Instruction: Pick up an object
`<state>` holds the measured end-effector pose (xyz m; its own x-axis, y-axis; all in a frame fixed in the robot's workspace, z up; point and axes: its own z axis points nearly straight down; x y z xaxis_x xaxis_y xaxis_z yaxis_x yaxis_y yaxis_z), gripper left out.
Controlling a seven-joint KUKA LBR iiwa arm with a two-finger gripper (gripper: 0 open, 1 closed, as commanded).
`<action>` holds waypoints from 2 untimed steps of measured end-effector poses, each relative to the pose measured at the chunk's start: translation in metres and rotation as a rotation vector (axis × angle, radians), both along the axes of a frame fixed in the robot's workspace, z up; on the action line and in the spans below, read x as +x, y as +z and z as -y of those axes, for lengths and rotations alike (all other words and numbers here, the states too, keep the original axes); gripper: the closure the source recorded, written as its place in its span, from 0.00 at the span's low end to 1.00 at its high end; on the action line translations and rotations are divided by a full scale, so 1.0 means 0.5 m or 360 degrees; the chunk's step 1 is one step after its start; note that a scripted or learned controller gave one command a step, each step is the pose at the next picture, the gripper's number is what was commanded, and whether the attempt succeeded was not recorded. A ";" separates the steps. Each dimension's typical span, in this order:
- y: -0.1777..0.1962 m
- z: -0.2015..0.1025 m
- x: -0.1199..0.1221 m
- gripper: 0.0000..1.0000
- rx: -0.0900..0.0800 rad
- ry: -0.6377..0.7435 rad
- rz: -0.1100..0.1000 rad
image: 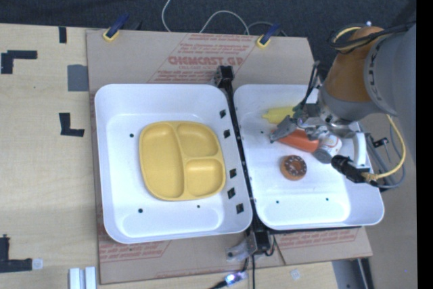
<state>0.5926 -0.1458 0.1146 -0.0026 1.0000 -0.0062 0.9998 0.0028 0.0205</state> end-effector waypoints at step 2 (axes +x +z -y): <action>0.140 -0.005 0.004 1.00 0.0008 -0.0001 -0.0027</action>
